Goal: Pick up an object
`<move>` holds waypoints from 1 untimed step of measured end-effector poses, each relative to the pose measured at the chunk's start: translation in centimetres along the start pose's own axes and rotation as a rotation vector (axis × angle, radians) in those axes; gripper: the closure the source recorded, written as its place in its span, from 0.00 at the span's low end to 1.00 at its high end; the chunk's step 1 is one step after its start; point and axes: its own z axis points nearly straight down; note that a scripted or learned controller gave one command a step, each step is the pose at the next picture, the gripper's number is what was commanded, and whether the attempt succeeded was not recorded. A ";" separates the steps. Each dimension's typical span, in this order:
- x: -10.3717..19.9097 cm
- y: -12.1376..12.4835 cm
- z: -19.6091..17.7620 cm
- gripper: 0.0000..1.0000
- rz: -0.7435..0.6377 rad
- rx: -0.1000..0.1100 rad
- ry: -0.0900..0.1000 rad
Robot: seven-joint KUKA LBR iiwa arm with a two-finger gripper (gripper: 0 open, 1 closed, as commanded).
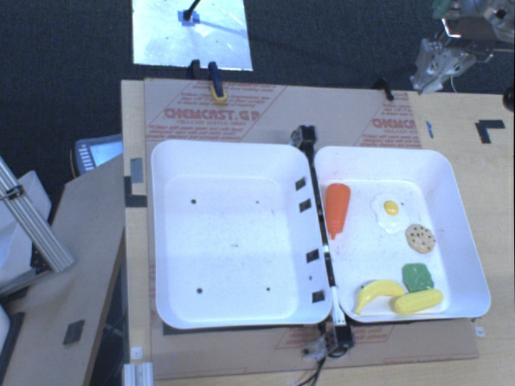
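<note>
The jaws (426,75) hang above the surface's far right corner, well apart from both shallow white plastic bins; their state I cannot tell. The right bin (463,215) holds an orange toy carrot (336,207), fried egg (389,211), round cookie (420,237), green piece (417,276), yellow banana (376,293) and yellow oblong piece (418,300).

From my remote seat I see a dark carpeted floor (64,47) around the wooden bench (451,115). A shiny metal sheet (191,22) lies on the floor beyond it. To the left stands a lower wooden table (80,248) with an aluminium rail (32,223) across it
</note>
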 end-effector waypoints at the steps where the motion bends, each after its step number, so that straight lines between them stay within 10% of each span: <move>1: 3.8 -0.5 1.9 1.00 0.000 0.004 0.000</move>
